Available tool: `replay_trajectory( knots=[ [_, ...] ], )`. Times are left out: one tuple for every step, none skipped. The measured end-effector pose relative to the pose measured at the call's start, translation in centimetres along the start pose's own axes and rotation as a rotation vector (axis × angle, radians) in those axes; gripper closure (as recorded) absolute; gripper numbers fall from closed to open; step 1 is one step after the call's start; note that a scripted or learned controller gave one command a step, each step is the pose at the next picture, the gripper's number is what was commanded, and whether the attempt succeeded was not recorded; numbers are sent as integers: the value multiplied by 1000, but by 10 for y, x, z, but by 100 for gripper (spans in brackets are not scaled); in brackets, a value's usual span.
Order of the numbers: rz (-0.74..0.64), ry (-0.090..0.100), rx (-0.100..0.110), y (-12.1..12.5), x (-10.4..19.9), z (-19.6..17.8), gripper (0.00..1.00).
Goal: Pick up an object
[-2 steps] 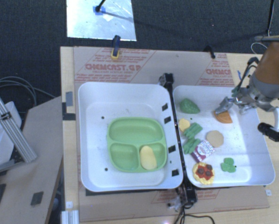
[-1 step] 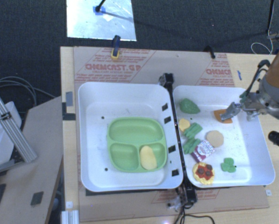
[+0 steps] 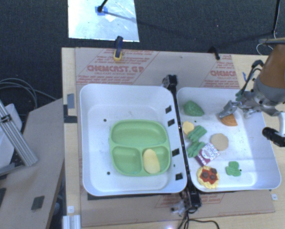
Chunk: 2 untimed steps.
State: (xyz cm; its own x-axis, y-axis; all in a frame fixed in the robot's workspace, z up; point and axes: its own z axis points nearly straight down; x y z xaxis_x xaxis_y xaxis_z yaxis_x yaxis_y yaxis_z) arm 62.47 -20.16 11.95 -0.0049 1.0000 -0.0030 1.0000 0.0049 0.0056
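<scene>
Two white bins sit side by side on the worktop (image 3: 147,61). We log the left bin (image 3: 92,128) first: it carries a green divided tray (image 3: 132,135), and a yellow oval piece (image 3: 152,161) lies in the tray's lower right compartment, long axis running roughly toward and away from the camera.

Moving right, the right bin (image 3: 269,161) holds a scatter of toy food. Along its left side we see a green leafy lump (image 3: 194,109), a small yellow piece (image 3: 188,127), green bean-like pieces (image 3: 196,140), a red-and-white packet (image 3: 208,153) and a pizza-like piece (image 3: 207,176). A tan round disc (image 3: 219,141) lies just right of the beans, and a small green broccoli piece (image 3: 233,169) sits nearer the front wall.

An orange wedge (image 3: 229,120) lies near the bin's back right, long axis running left-right, with open floor on its near side. The claw (image 3: 226,111) hangs just above and touching or nearly touching it; we cannot tell how its jaws stand, nor whether anything is gripped.
</scene>
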Motion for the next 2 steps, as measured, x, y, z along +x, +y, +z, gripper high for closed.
replay_trajectory(
  knots=[
    [-2,2,-2,-1,36,-85,0],
    [6,2,6,-24,-7,-23,0]
  ],
)
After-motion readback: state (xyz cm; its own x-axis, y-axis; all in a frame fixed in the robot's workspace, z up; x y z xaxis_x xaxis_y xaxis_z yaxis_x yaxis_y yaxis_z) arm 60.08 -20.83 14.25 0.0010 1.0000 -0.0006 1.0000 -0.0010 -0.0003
